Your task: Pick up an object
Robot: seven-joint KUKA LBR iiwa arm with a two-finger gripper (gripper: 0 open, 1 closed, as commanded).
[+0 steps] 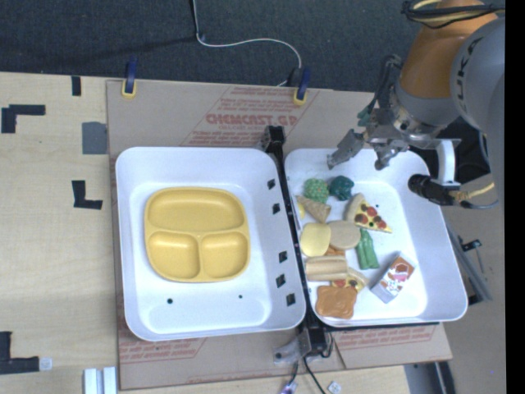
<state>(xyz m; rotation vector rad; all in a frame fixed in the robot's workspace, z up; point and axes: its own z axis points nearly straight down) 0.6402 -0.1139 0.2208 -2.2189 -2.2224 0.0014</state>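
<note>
Inside, smooth yellow three-compartment plastic tray (197,233)

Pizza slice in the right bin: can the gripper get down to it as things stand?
Probably yes. The pizza slice lies uncovered on top, and the open gripper hangs just beyond it with nothing between.

Glossy white plastic bins (131,220) on matt brown cardboard sheet (205,117).

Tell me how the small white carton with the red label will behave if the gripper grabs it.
The small white carton with the red label lies tilted, so it may shift when pinched. Its boxy faces probably won't roll. It looks light, likely easily nudged against the white bin's wall.
</note>
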